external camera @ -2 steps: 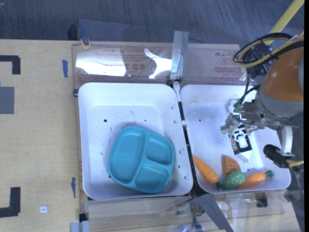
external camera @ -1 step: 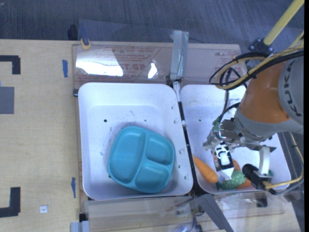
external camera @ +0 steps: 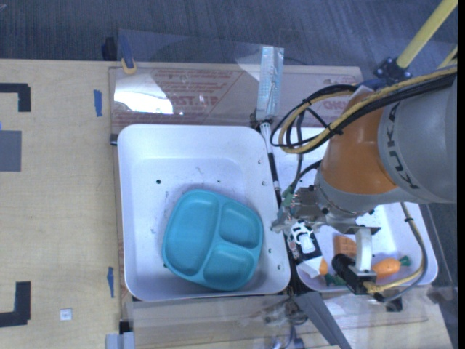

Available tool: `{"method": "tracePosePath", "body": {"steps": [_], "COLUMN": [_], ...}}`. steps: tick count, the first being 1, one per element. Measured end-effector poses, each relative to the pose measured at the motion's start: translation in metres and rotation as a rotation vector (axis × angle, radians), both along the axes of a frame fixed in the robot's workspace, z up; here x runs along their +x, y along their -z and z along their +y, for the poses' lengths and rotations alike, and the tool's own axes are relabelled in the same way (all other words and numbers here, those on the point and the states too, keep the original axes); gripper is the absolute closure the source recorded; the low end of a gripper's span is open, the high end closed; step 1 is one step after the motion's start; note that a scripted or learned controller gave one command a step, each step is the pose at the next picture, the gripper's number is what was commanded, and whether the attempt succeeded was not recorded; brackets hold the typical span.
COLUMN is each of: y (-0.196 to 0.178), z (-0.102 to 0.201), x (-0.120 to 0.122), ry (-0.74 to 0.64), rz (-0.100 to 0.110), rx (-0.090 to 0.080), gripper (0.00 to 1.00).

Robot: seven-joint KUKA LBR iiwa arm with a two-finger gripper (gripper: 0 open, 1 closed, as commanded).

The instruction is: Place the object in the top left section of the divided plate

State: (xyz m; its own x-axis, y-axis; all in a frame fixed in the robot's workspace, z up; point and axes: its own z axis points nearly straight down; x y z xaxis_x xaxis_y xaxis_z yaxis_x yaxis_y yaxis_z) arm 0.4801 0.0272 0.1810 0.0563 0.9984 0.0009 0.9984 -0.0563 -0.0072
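Observation:
A teal divided plate [external camera: 213, 240] with three sections lies in the left white bin [external camera: 145, 158], toward its front. The arm [external camera: 378, 151] reaches over the right bin [external camera: 425, 267], and my gripper [external camera: 299, 240] hangs low at that bin's left edge, just right of the wall between the bins. Small orange items lie in the right bin: an orange piece [external camera: 345, 245] close to the gripper's right, a carrot-like toy [external camera: 389, 267] further right, and a yellowish bit [external camera: 323, 267] near the front. The arm hides most of that bin.
A clear plastic sheet [external camera: 196, 86] stands behind the left bin. The wooden bench [external camera: 51, 195] stretches to the left. Yellow and black cables [external camera: 305, 126] loop above the wrist.

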Motion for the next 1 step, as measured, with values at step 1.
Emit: {"method": "tracePosePath", "body": {"steps": [1], "y": [0.0005], "z": [0.0606], "x": [0.0416], "ry": [-0.118], "rz": [-0.002], "rx": [-0.001], "gripper": [1.00]}}
